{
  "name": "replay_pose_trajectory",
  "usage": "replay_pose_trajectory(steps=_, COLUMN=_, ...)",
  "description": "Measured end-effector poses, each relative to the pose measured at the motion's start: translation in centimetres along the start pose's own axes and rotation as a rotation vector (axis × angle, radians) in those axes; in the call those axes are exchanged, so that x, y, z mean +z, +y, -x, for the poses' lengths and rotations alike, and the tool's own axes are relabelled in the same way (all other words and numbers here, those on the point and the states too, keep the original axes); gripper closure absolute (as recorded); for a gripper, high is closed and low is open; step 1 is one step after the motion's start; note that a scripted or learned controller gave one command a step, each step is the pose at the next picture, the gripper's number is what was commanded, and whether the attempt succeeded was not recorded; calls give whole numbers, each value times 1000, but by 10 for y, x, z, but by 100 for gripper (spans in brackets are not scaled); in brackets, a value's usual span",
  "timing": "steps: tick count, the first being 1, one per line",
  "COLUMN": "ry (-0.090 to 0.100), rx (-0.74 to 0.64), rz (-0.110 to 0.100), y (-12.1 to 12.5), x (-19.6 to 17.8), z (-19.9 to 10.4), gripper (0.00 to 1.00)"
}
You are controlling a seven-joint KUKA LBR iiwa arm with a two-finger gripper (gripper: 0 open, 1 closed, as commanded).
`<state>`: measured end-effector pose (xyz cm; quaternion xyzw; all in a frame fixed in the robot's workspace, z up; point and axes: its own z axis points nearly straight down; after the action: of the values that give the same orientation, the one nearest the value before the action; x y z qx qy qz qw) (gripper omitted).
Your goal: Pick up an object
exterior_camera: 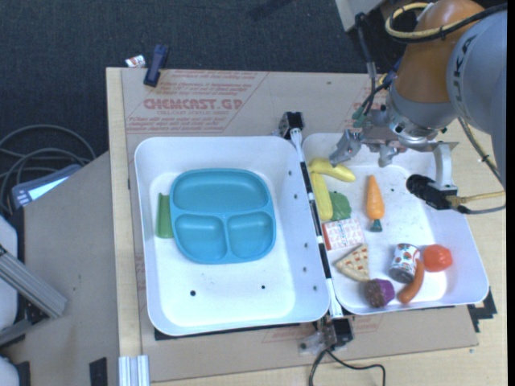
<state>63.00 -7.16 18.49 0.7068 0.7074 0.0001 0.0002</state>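
Observation:
My gripper (367,152) hangs over the far end of the right bin (471,248), its two fingers spread open with nothing between them. Just below its left finger (347,146) lies a yellow banana (331,170). An orange carrot (374,197) lies a little nearer, below the right finger. Along the bin's left wall rest a yellow corn cob (323,198) and a green vegetable (340,206). Nearer the front are a red-and-white packet (343,233), a pizza slice (354,262), a small can (404,260), a tomato (437,256), a sausage (412,284) and a purple piece (378,293).
The left bin (153,280) holds a blue divided plate (221,214) with a green strip (164,215) beside it. The grey arm with its orange band (434,47) reaches in from the upper right. A black cable fitting (430,190) hangs over the right bin's far side.

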Motion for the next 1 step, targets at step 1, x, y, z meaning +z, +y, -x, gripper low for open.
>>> replay_pose_trajectory(steps=1, ry=0, rx=2, rz=-1, y=-43, x=100, z=55, gripper=0)
